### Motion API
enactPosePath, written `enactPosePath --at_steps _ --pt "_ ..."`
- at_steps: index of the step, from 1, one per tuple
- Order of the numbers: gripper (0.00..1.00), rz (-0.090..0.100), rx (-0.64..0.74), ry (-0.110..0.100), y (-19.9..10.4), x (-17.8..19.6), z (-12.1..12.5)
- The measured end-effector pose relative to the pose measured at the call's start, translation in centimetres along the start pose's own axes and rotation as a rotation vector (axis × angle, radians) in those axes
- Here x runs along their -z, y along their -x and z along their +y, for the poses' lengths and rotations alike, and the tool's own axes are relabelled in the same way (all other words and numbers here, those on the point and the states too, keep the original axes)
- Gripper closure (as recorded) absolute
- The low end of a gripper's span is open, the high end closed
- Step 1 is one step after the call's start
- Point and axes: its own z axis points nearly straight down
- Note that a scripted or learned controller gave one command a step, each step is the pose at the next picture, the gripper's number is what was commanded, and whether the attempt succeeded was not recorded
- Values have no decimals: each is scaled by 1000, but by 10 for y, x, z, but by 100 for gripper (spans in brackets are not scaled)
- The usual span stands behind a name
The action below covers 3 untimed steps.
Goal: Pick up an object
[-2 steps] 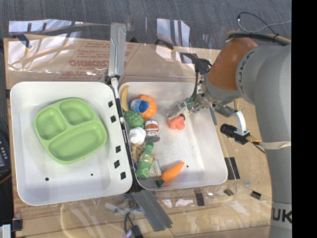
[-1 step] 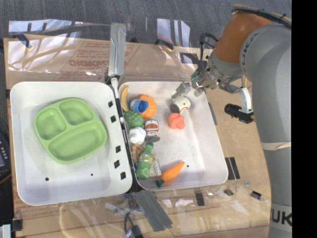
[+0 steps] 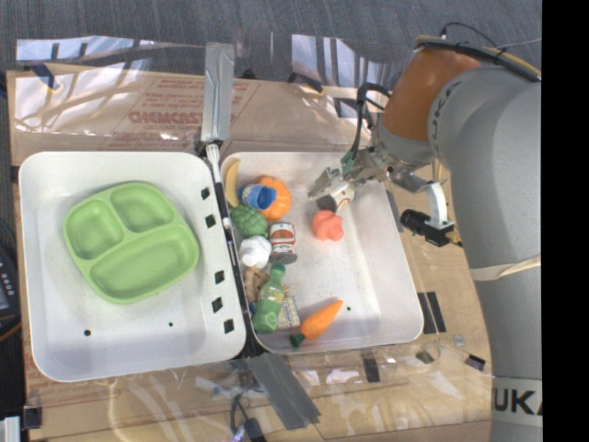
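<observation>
— Bench first: brown cardboard under clear plastic sheet, grey carpet beyond, two white bins. What've we got in them?

— Left bin [image 3: 37,247]: a green divided plate [image 3: 132,239], nothing else. Right bin [image 3: 386,274]: toys along the left wall, e.g. carrot [image 3: 319,321], small can [image 3: 282,242], green bottle [image 3: 269,304], plus a pink toy [image 3: 327,226] near the middle.

— And progress w/ the pick?

— We judge nothing's lifted yet. Gripper [image 3: 333,190] sits low, just above the pink toy, fingers spread apart w/ nothing between them. Left: descend, close, raise.
</observation>
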Motion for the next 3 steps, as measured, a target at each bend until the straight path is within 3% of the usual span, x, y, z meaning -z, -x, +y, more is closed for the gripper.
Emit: enactPosePath --at_steps 1,2,3 --pt "0 -15 -8 11 2 -9 -19" --pt "0 12 -160 -26 -23 -30 -51" --pt "0 12 -119 -23 -23 -29 -105"
